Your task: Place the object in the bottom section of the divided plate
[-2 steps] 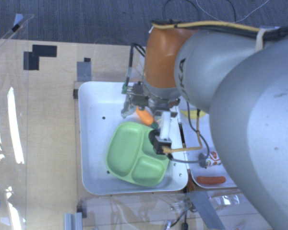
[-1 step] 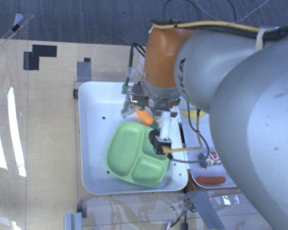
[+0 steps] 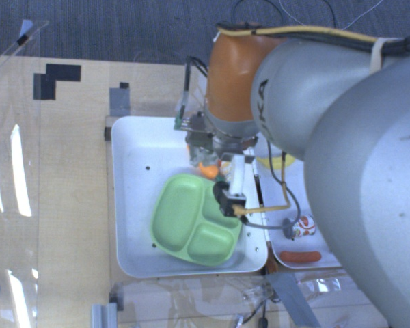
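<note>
A light green divided plate (image 3: 191,221) lies in the left white bin (image 3: 133,183), with one large section on its left and smaller sections on its right and at the bottom. My gripper (image 3: 208,157) hangs below the orange-banded wrist, just past the plate's upper right rim. A small orange object (image 3: 206,170) peeks out right under the gripper, at the plate's edge. The wrist hides most of it, and I cannot tell whether it is held. The plate's visible sections hold nothing.
The right bin (image 3: 287,262) holds a reddish sausage (image 3: 301,256), a small red-and-white item (image 3: 303,227) and a yellow thing (image 3: 279,161) partly under the arm. The big grey arm covers most of that bin.
</note>
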`<action>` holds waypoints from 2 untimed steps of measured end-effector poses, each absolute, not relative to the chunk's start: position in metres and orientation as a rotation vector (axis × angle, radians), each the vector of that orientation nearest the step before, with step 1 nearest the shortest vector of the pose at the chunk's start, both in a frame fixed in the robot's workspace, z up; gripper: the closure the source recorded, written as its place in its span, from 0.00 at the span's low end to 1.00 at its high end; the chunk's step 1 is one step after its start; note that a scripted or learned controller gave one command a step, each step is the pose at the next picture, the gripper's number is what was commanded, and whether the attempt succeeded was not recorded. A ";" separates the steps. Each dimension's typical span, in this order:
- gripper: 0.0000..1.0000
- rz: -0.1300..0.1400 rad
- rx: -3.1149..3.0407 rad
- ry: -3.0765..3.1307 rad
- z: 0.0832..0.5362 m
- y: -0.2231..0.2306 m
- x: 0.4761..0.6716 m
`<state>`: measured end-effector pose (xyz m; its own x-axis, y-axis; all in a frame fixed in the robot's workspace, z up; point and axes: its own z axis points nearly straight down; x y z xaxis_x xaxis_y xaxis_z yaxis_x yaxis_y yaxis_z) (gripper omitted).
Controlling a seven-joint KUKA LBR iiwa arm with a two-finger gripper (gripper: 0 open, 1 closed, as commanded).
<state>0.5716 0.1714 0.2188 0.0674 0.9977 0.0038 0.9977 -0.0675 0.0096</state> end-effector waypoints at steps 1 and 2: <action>1.00 0.005 2.422 1.999 0.234 0.136 0.548; 1.00 0.001 2.651 1.684 0.217 0.157 0.571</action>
<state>0.5708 0.1572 0.2168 0.4250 0.9052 0.0002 0.9052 -0.4250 0.0010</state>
